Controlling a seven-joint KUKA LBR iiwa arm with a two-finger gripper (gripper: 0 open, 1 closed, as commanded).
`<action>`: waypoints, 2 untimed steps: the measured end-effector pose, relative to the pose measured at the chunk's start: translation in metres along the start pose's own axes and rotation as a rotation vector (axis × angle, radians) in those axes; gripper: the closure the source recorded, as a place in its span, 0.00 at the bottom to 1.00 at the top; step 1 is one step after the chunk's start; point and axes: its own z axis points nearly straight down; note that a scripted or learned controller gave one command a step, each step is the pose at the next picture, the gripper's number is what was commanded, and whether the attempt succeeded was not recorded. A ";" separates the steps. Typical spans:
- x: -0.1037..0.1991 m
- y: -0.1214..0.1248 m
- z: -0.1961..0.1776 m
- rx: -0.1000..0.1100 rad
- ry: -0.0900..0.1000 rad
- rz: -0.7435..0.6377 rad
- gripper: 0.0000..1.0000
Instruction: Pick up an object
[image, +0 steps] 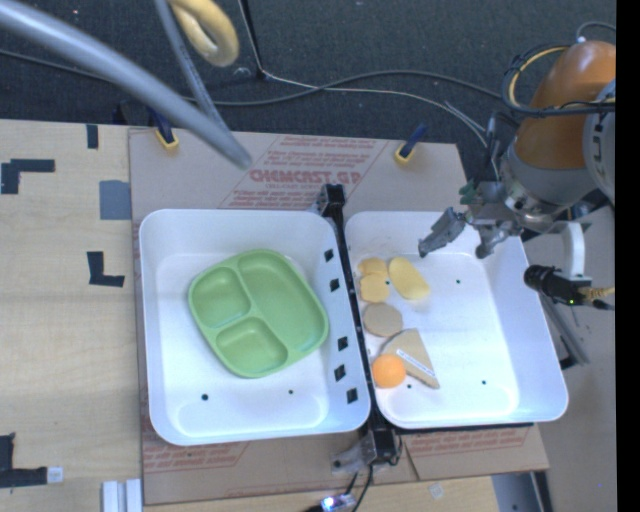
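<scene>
The right bin (500, 330) holds a cluster of small food pieces near its left wall: two yellow chips (373, 280) and a yellow oval piece (408, 278), a tan round piece (382, 320), a beige wedge (413, 355) and an orange ball (388, 371). My gripper (462, 236) hovers over the back of the right bin, to the right of and behind the yellow oval piece. Its two dark fingers are spread apart with nothing between them.
The left bin (170, 300) holds a green divided plate (258, 312). A black divider (340, 300) runs between the bins. The arm's grey body and orange band (565, 110) stand over the right bin's back right corner. Cables lie behind the bins.
</scene>
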 end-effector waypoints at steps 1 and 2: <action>0.000 0.002 -0.008 -0.013 -0.002 -0.003 0.00; -0.004 0.011 0.040 -0.011 -0.003 -0.003 0.00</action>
